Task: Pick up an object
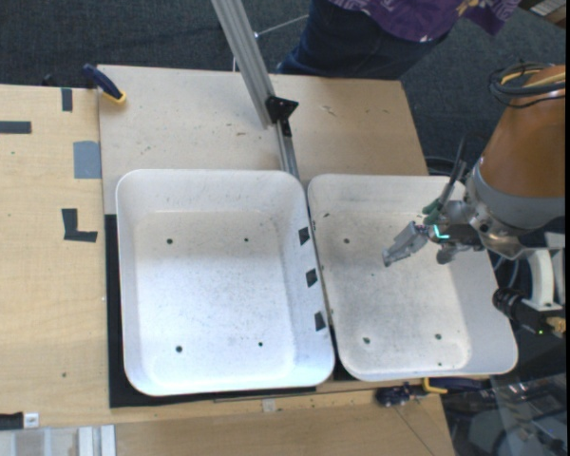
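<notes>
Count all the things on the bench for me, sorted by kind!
White bins: 2 (left bin, right bin)
Blue-and-yellow clamps: 2 (top clamp, bottom clamp)
Robot gripper: 1 (gripper)
Total: 5

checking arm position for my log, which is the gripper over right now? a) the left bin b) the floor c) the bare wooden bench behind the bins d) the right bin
d: the gripper hangs above the floor of the right bin, past the divide from the left bin.
</notes>
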You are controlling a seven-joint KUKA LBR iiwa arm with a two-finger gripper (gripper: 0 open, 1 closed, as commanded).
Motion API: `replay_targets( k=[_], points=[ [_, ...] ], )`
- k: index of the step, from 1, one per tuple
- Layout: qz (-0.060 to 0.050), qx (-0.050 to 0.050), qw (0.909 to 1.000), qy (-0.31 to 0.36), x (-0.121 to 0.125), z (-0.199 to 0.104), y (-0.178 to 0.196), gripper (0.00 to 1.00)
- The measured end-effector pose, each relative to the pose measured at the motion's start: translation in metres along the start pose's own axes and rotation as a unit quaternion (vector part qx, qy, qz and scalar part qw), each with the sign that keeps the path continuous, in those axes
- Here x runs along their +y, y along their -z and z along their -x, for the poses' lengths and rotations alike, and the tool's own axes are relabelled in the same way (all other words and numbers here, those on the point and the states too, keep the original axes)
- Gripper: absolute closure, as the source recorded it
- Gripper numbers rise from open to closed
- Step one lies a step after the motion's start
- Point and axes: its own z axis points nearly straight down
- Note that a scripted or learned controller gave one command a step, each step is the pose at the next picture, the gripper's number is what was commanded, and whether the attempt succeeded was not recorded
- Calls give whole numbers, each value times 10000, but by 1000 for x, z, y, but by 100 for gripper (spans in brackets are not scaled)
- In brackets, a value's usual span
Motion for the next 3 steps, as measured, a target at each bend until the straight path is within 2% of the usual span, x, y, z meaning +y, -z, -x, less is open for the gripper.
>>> replay_targets(
  k=[1,3],
  points=[
    [20,-3,10000,3,1,0,2,0],
    [-15,0,10000,-2,15,-4,-102,0]
  ],
)
